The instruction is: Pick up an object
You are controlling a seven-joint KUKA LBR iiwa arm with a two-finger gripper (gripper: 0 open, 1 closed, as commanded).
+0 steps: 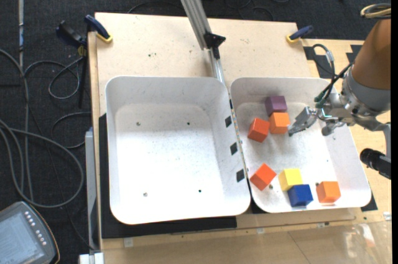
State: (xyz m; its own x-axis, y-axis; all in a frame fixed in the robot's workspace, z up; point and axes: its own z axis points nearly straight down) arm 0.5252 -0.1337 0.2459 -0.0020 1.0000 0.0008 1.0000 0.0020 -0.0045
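1. An orange cube (279, 122) lies in the right bin (354, 157), centre-right of the frame, touching a purple cube (275, 104) above it.
2. The gripper (303, 121) hovers just right of it; whether it is open or closed, I cannot tell.
3. Another orange cube (259, 129) sits just left.
4. Yellow (290, 179) and blue (300, 195) cubes lie lower down.

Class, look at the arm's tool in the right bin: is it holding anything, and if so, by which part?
Nothing is held. The tool sits just right of the orange cube, with no block between its fingers.
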